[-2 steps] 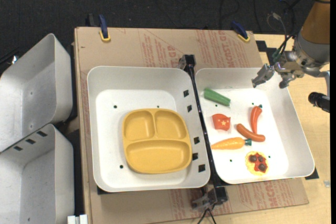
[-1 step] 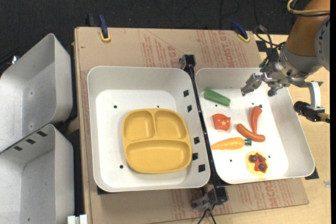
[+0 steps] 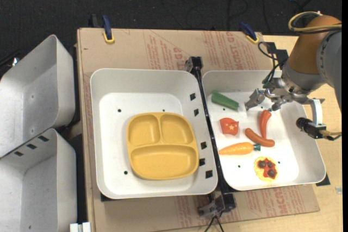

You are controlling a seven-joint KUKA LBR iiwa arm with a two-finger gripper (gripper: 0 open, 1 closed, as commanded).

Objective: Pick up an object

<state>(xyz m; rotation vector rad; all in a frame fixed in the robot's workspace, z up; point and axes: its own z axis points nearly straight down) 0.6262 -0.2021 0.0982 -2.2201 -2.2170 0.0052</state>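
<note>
The object to be picked is not fixed by the task, so any of the toy foods in the right bin [image 3: 312, 168] will do. Nearest the camera lies a small pizza slice [image 3: 266, 168], then a carrot [image 3: 235, 149] with a sausage [image 3: 259, 137] just beside its tip. Behind those sit a red pepper piece [image 3: 229, 126] and a chili [image 3: 264, 121], and farthest back a green cucumber [image 3: 225, 100]. The left bin [image 3: 103, 133] holds a yellow divided plate [image 3: 162, 145].

The step in hand looks like the approach: the tool [image 3: 267, 98] hangs over the far part of the right bin with its fingers spread and nothing between them. The chili lies just in front of it, its upper end close under the fingertips; the cucumber is off to the tool's side. The next move, as I judge it, calls for centring over one item and descending before closing.
</note>
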